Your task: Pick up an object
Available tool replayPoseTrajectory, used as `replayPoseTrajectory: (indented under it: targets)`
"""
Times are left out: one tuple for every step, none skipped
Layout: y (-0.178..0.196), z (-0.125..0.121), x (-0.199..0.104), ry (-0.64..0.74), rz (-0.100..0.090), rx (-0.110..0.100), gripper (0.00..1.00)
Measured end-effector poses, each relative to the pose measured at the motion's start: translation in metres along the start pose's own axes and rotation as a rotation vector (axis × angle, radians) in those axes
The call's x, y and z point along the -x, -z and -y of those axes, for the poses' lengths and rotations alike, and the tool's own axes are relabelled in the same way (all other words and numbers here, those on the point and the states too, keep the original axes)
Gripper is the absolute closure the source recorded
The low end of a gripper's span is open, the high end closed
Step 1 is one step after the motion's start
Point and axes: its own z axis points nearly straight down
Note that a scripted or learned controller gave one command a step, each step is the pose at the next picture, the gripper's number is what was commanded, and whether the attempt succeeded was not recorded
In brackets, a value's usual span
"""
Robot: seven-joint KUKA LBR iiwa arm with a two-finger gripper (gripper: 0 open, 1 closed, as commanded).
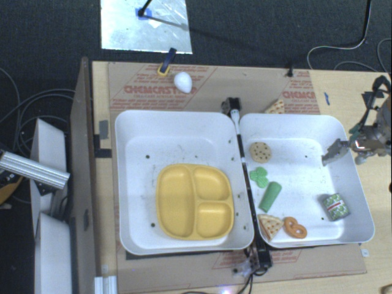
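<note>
1. Two white bins sit side by side on the bench; the right bin (pixel 352 182) serves here as the landmark, since it holds every loose item the arm could pick
2. The gripper (pixel 335 150) sits at that bin's right rim, near the upper part of the wall, with a grey finger reaching inward over the white floor; whether it is wide or narrow I cannot tell, and nothing shows between its tips
3. Inside the bin, the cookie (pixel 260 151) lies toward the upper left, close to the divider between the bins
4. Below the cookie, a small green lump (pixel 259 176) and a green pickle (pixel 270 196) lie next to each other, the pickle slanted
5. At the lower left edge of the bin rest a pizza slice (pixel 269 226) and, just beside it, a pretzel (pixel 294 228)
6. The small green can (pixel 335 206) lies on its side near the bin's right wall, below the gripper; judging by closeness, it is the likeliest target
7. Left of the landmark bin, the other bin holds a yellow divided tray (pixel 195 201), probably a place to set things down
8. A white egg (pixel 182 81) rests on the cardboard beyond both bins, likely out of play
</note>
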Motion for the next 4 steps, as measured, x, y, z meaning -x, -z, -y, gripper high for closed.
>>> replayPoseTrajectory:
  targets:
    - [-0.074,-0.019,-0.065,0.007,-0.004,-0.005,0.0]
    - [-0.163,0.011,-0.079,-0.002,-0.003,-0.007,0.0]
    - [-0.166,0.041,-0.059,-0.005,-0.001,-0.002,0.0]
    - [-0.155,0.039,-0.06,-0.001,-0.001,0.004,1.0]
